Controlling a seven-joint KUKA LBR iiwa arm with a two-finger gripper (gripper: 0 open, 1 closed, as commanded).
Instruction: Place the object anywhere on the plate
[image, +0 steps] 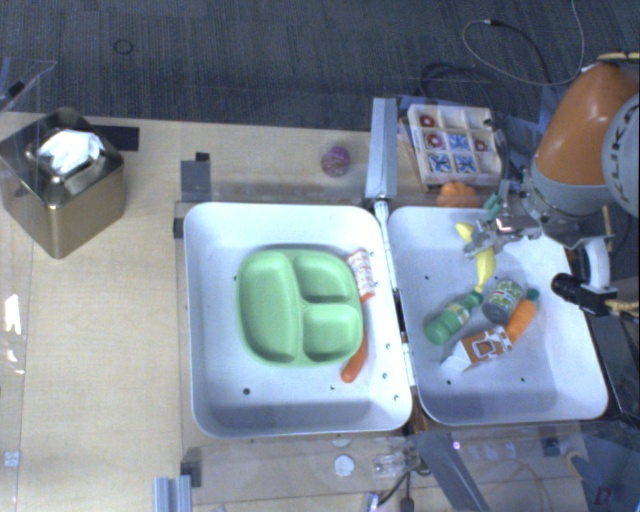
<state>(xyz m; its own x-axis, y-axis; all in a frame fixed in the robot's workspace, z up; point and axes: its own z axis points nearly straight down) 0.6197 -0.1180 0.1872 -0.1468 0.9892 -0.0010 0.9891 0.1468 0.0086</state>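
A green divided plate (298, 305) lies in the left bin (215, 400). An orange carrot (354, 362) and a small red-and-white packet (362, 270) rest against the plate's right edge. In the right bin (560, 395) lie a yellow banana (484, 264), a green bottle (452, 317), a small can (503, 295), a second carrot (521, 318) and a small carton (485, 346). My gripper (492, 235) hangs low over the upper part of the right bin, right at the top end of the banana. It is well away from the plate.
A metal rail (379, 150) and the bins' shared walls separate the two bins. A puzzle box (453, 143) sits behind the right bin. A brass-coloured box (62, 180) stands at the far left. A small purple ball (336, 159) lies behind the left bin.
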